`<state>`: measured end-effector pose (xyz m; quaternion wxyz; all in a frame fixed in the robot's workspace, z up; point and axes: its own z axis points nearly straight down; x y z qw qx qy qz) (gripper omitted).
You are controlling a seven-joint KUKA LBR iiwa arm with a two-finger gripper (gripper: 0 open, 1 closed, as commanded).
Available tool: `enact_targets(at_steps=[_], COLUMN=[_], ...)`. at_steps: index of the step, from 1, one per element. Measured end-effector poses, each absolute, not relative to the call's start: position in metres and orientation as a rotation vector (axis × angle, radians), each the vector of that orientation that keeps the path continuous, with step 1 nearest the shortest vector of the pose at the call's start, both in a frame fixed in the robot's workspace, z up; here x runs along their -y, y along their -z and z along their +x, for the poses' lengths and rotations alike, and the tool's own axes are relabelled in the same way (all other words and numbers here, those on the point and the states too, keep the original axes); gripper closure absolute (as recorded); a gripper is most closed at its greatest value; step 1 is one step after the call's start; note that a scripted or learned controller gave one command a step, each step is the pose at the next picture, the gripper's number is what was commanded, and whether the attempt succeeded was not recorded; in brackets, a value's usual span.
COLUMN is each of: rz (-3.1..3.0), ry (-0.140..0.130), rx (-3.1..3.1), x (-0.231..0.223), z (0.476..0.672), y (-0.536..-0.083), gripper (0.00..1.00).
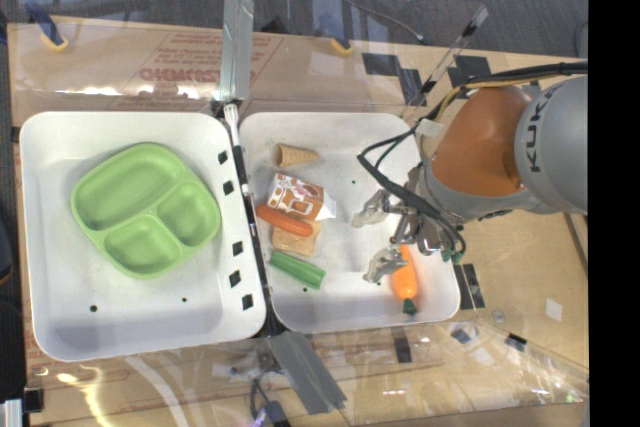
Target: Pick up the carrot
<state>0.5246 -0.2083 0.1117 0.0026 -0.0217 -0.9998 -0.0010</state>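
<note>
The orange carrot (405, 283), with a small green stub at its lower end, lies in the front right corner of the right bin (340, 315). My gripper (375, 240) hangs low over that bin, just left of the carrot. Its two metal fingers stand apart: one fingertip (370, 211) points toward the bin's middle, and the other fingertip (380, 271) sits right beside the carrot's left side. Nothing lies between the fingers. The carrot's upper end runs under the wrist and cables.
The right bin also holds an ice-cream cone (296, 154), a printed snack packet (296, 198) on a sausage-in-bun toy (286, 221), and a green stick (297, 269). A green divided plate (145, 208) rests in the left bin (60, 315). A raised divider (243, 215) separates the bins.
</note>
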Motion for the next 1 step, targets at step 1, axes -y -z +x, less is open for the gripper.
enact_targets(at_steps=[1], rz=[-0.053], ry=[-0.002], rx=[3.145], x=[0.2068], z=[0.5289], y=[-0.1256], gripper=[1.00])
